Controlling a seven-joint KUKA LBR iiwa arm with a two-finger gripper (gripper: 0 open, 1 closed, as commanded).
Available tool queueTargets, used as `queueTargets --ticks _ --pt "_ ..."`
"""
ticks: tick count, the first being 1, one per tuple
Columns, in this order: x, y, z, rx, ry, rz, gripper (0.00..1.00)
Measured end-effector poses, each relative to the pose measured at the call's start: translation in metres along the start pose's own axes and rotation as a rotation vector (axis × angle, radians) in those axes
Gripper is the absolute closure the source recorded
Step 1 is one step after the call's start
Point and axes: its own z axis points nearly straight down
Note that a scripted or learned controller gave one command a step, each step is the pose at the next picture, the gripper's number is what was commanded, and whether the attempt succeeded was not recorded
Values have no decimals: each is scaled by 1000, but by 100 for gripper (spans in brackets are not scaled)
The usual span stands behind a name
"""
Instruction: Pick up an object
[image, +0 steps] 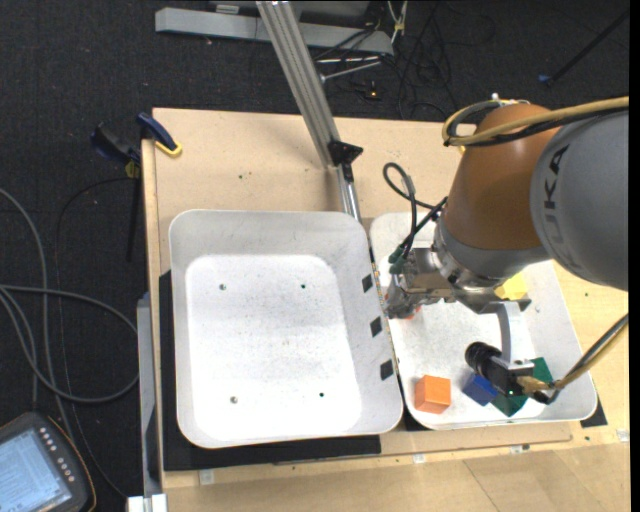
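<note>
Even, bright overhead light, soft shadows, mild glare on the white bins; focus slightly soft.

Dark capital letters, partly cut off but apparently reading "KU", stand on the grey arm just beside its orange band.

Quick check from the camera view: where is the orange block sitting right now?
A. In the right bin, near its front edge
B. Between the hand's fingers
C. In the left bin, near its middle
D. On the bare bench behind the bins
A: the orange block lies on the floor of the right bin near its front edge, beside the blue block and apart from the arm's hand.
</note>
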Motion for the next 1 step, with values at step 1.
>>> queueTargets --ticks 1 --pt "58 -11 -1 -1 1 -1 100"
